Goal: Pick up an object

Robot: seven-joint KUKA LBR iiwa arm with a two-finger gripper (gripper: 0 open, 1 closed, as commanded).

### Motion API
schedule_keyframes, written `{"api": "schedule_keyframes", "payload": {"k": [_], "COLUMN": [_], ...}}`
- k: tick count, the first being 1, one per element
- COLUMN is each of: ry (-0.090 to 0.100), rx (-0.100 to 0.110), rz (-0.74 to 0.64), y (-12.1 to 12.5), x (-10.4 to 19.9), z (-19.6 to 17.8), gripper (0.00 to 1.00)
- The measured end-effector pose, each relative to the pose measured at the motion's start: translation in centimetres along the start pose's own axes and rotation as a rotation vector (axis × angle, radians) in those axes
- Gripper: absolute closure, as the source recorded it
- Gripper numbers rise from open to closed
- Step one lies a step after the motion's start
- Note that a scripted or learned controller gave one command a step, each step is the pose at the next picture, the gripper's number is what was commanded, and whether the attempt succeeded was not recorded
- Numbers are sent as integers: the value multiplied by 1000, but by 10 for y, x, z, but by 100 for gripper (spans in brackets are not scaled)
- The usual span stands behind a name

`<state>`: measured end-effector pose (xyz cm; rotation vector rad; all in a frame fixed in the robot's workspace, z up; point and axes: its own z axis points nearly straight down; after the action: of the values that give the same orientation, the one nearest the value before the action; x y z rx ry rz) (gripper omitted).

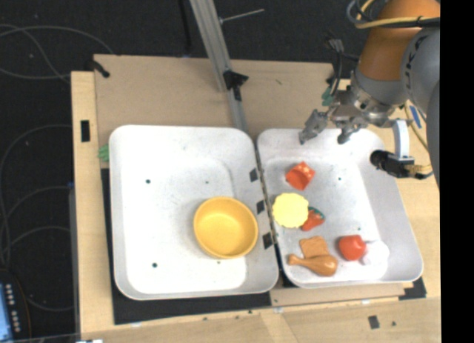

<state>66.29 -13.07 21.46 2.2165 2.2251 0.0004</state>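
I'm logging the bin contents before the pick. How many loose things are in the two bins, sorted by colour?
Yellow: 2, the bowl and the round yellow piece
Red: 3, the upper one, the one beside the yellow piece and the lower one
Brown: 2, the slice and the drumstick
Total: 7

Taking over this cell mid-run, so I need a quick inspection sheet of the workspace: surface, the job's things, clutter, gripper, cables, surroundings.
Surface: wooden bench bearing left bin and right bin side by side.
Job's things: yellow bowl in the left bin; in the right bin a red piece, yellow round piece partly over a red-and-green piece, drumstick, brown piece, red piece near the corner.
Clutter: nothing seen.
Gripper: gripper open, holding nothing, above the right bin's far edge.
Cables: loose cables on the dark floor.
Surroundings: slanted metal rail.
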Motion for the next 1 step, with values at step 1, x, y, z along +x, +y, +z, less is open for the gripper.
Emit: {"api": "schedule_keyframes", "payload": {"k": [1], "ry": [-1], "rx": [0], "rz": [0], "y": [0], "x": [0], "z": [0], "gripper": [0]}}
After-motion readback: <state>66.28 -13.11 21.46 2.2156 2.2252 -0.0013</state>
